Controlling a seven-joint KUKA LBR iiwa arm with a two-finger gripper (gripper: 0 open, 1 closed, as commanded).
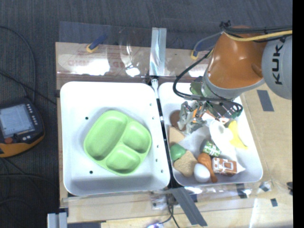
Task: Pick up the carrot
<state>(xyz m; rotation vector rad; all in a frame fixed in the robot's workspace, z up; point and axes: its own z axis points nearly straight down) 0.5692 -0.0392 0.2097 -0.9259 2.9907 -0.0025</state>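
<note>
My pincer (192, 118) hangs above the right bin's far end, grip state unclear; carrot (207, 163) lies near the front, wedged among clutter; probably light, stiff, smooth; I'd grasp mid-length.

Single fixed camera, mounted above the table (71, 51), looking down at a slant. Far table edge sits toward 12 o'clock, near edge toward 6 o'clock. Framing is medium-close: both white bins fit whole, left bin (71, 127) at 9 o'clock of centre, right bin (251, 167) at 3 o'clock, with dark floor (28, 13) visible beyond the table at 12 and 9 o'clock. A handheld pendant (19, 127) lies on that floor at 9 o'clock. The arm (237, 63) enters from 2 o'clock, its orange band nearest the lens and large in frame.
</note>
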